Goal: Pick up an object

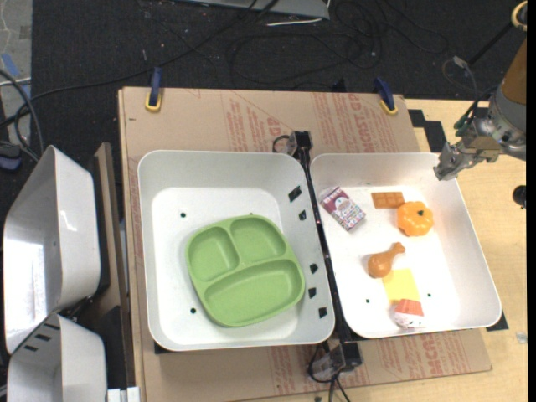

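a cardboard-covered bench point(251, 120) is seen from above, with two blue-handled clamps at its far edge, one at the left point(153, 90) and one at the right point(385, 95). two shallow white bins are set side by side on it, their inner walls touching along a row of black clips.

the left bin point(159, 191) is occupied by a green divided plate point(244, 269), lying flat and turned at a slight angle, with two small compartments toward the far side and one long compartment toward the near side.

the right bin point(469, 249) is occupied by several small objects. a yellow block point(401, 286) is found near the bin's middle front, and a white and red item point(409, 312) is placed just in front of it, touching or nearly so. an orange pumpkin-shaped toy point(415, 219) is seen toward the far right, with a small brown flat piece point(387, 199) just beside it to the left. a purple and white packet point(342, 208) is laid near the far left wall. an orange drumstick-shaped toy point(384, 260) is set between the packet and the yellow block.

the gripper point(446, 166) is positioned over the far right rim of the right bin, well apart from the objects. nothing is seen between its fingers; whether they are spread or closed cannot be told.
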`<state>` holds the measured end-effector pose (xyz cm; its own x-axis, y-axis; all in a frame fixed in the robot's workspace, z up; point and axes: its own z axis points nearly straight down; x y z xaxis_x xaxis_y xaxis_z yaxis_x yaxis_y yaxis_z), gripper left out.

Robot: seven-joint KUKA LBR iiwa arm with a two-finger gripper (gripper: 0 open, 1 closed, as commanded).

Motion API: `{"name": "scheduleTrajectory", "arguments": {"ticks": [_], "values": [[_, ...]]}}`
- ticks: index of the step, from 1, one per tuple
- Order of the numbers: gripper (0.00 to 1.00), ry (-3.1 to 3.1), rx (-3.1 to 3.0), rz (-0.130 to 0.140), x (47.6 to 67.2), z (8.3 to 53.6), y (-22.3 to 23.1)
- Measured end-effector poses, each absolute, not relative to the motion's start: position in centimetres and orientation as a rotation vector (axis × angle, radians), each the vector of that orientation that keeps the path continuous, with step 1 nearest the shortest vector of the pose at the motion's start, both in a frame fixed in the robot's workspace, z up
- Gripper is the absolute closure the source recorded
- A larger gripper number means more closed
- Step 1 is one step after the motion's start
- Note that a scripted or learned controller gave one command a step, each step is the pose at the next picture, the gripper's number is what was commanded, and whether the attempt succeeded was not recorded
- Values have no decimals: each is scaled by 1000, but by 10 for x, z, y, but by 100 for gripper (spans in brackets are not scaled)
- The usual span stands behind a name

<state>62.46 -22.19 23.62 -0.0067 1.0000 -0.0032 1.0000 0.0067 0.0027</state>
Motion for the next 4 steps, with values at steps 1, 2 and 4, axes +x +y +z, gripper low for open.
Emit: {"name": "scheduleTrajectory", "arguments": {"ticks": [1,2,4], "values": [[100,2236,2208,8,637,252,-112],[100,2246,2207,5,635,215,41],[100,2207,2226,-2,652,313,-118]]}}
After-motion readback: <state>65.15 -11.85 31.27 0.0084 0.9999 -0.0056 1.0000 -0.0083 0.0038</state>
